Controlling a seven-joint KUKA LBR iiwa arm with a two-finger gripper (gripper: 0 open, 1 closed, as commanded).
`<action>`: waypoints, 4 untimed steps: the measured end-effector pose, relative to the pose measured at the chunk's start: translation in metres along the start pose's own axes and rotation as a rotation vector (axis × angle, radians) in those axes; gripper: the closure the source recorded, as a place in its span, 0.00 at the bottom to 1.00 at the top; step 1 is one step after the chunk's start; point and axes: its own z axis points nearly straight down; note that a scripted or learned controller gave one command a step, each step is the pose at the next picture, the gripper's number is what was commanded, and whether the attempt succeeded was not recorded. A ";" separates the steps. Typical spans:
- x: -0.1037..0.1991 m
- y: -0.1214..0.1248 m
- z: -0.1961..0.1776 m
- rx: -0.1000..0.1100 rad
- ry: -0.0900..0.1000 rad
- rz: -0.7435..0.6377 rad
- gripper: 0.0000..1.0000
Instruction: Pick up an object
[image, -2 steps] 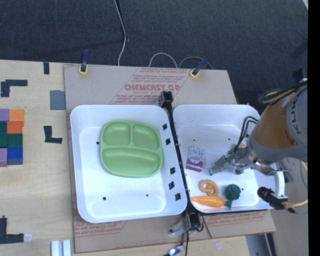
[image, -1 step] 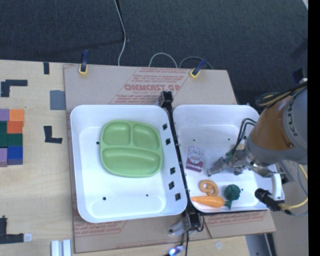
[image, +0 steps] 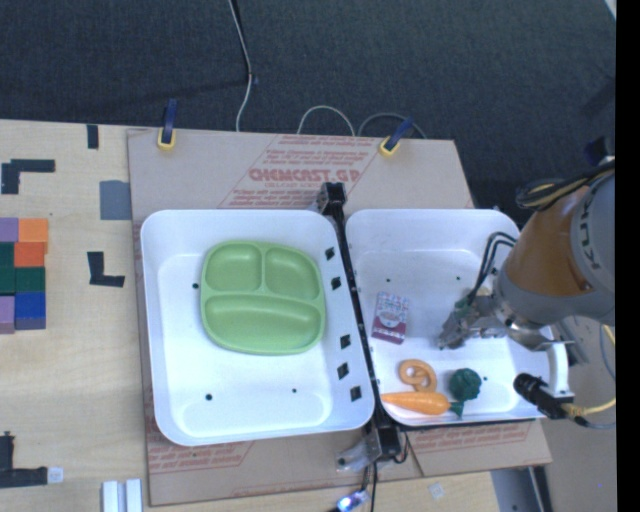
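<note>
Bench (image: 80, 400): lying under everything, bearing a brown board and two white bins side by side.
Left bin (image: 170, 400): holding a green divided plate (image: 264, 298), well apart from the arm.
Right bin (image: 430, 230): holding the small objects, all gathered toward its near half.
Arm (image: 560, 250): reaching in from the right, its orange band sitting above the wrist, leaning over the right bin's far side.
Gripper (image: 455, 332): hanging low over the bin floor, between the packet and the bin's right wall; whether its jaws are spread or closed I cannot tell at this size, and nothing is showing between them.
Packet (image: 390, 317): lying flat, just left of the gripper, probably the nearest candidate.
Carrot (image: 416, 403): lying along the near wall.
Pretzel (image: 417, 375): sitting just above the carrot.
Green toy (image: 464, 383): resting near the carrot's right end, below the gripper.
Doing it well: choosing one object standing apart from its neighbours, centring over it, and descending straight; the flat packet is likely offering little to grasp, so the rounder green toy may be proving easier.
</note>
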 end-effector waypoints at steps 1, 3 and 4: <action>-0.002 0.001 -0.063 -0.002 0.002 0.000 1.00; -0.005 -0.002 -0.173 -0.004 0.001 -0.001 1.00; 0.042 -0.008 -0.173 0.003 0.004 -0.004 1.00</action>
